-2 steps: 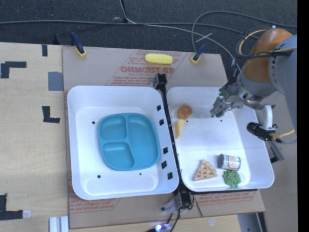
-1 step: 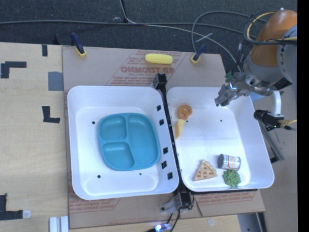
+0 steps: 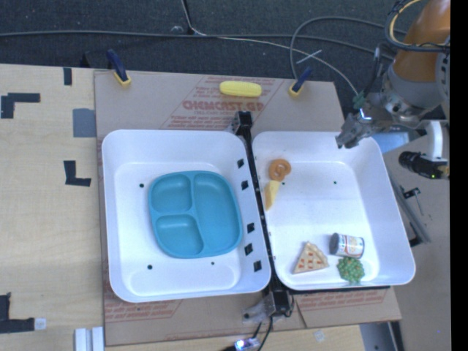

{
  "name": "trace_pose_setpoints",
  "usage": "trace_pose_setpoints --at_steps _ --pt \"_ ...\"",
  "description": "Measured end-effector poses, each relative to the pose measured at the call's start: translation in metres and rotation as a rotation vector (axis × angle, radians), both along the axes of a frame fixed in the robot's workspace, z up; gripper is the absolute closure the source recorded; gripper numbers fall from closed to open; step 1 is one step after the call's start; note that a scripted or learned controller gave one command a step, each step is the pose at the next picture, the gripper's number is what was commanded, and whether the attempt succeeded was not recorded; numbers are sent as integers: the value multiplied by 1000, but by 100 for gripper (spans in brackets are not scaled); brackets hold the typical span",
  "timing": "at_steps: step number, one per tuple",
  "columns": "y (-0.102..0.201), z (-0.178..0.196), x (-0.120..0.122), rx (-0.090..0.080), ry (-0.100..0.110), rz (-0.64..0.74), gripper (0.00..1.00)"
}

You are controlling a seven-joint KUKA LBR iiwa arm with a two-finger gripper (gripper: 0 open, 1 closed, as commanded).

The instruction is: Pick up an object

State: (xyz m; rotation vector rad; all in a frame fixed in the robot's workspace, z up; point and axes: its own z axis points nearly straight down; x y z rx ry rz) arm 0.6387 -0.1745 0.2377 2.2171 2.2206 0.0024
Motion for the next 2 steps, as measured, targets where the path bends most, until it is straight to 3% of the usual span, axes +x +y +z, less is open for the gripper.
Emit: trace_pose_setpoints --at_steps 1,2 --pt "0 48 1 0 0 0 100" --pt "58 34 8 2 4 4 100"
